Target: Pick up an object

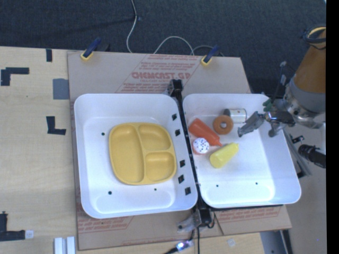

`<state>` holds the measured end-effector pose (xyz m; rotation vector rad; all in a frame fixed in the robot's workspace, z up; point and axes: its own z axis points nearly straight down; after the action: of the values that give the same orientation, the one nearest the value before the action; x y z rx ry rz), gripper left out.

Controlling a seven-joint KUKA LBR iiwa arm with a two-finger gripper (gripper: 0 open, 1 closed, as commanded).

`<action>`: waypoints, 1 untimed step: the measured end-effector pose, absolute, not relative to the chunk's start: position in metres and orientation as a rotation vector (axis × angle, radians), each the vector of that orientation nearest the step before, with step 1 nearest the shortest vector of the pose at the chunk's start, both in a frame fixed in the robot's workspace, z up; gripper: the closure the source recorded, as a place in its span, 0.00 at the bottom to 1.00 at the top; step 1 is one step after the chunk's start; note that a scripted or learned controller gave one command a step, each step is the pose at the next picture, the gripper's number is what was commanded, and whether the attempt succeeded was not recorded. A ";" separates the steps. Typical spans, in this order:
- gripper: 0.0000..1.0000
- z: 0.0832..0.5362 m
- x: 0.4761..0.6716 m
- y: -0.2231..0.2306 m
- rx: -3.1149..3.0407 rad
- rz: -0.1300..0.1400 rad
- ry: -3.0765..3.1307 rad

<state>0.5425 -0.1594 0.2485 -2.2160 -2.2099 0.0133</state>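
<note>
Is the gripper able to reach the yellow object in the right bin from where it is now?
Probably yes. The gripper is over the right bin, and the yellow object lies below and left of it in the view, its top uncovered. The white ball lies close beside it.

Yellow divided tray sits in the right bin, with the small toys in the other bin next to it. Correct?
Not quite. The camera view shows the yellow divided tray in the left bin, not the right one. The small toys, among them an orange carrot-shaped piece, a brown ring and a yellow piece, lie in the right bin beside it.
</note>
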 end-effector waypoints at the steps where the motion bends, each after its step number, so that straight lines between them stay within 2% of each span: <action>1: 0.00 0.256 0.545 -0.159 -2.219 0.002 -2.222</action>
<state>0.5449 -0.1588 0.2557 -2.2191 -2.2221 0.0019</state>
